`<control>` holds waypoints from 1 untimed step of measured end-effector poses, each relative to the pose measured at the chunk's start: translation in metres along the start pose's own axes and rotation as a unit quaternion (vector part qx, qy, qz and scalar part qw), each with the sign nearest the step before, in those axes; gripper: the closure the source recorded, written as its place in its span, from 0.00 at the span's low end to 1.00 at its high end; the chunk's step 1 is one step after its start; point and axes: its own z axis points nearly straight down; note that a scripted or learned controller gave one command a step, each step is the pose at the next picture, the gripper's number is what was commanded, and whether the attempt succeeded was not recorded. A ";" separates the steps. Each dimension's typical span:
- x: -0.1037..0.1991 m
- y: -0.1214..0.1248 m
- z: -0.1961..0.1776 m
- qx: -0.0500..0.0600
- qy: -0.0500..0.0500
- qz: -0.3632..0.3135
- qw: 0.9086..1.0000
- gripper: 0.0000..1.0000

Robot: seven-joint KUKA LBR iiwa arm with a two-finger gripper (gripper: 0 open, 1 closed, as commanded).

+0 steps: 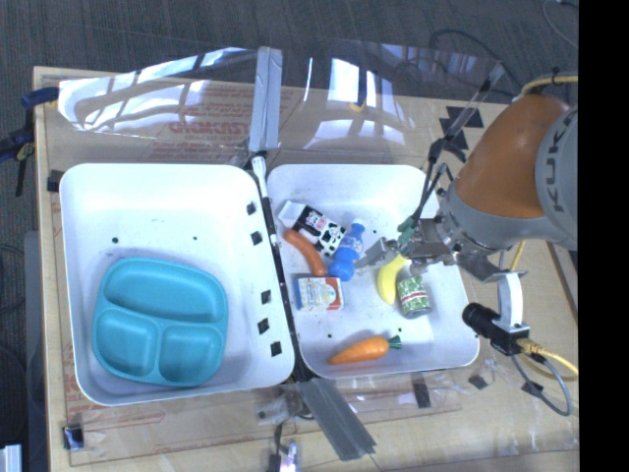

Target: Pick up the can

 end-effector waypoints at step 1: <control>-0.040 -0.009 0.028 0.000 0.000 0.030 1.000 0.00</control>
